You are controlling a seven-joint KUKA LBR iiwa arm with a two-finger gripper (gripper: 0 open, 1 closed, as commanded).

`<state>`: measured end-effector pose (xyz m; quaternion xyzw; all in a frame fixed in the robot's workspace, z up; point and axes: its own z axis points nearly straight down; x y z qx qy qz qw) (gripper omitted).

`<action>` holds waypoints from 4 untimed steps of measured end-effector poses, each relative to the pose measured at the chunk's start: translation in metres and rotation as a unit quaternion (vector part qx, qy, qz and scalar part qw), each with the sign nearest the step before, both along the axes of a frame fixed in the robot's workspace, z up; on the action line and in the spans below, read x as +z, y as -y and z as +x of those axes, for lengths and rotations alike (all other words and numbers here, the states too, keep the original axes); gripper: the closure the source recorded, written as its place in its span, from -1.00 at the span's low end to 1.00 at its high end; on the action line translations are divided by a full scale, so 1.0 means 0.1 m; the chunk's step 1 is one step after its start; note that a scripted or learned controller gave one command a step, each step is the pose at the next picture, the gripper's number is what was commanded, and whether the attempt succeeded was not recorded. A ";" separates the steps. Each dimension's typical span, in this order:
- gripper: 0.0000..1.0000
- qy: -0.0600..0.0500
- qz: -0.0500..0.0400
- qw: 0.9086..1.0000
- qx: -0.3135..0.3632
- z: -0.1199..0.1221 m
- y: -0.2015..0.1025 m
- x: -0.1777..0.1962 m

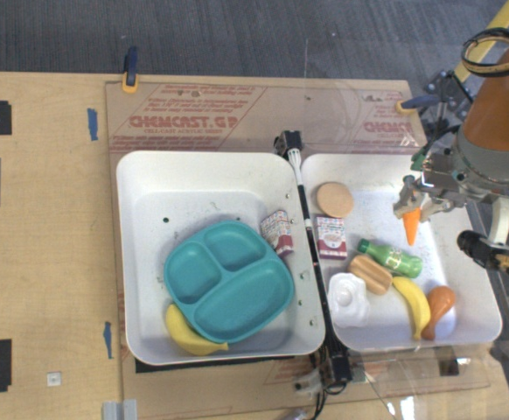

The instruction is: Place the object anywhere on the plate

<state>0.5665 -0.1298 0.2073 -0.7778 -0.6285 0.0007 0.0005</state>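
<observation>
A teal three-section plate [228,280] lies in the left bin [141,234], its front edge resting on a yellow banana [187,337]. Over the right bin [482,326], near its far right side, my gripper [417,206] is shut on a small orange carrot [411,227]. The carrot hangs point down from between the fingers, above the bin floor. It is well to the right of the plate, across the divider between the bins.
A small can [278,229] lies by the plate's upper right. The right bin holds a tan round disc [333,199], a red-and-white carton [331,237], a green bottle [392,257], a bun [371,275], a white bottle [346,297], a banana [413,301] and a drumstick [439,304].
</observation>
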 end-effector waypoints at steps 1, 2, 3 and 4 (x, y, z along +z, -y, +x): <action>1.00 -0.003 0.002 0.999 -0.049 -0.66 -0.90 0.52; 1.00 -0.002 -0.001 0.976 -0.219 -0.63 -1.76 0.50; -1.00 -0.001 -0.001 0.976 -0.219 -0.63 -1.75 0.50; 1.00 -0.003 -0.003 0.976 -0.217 -0.62 -1.75 0.58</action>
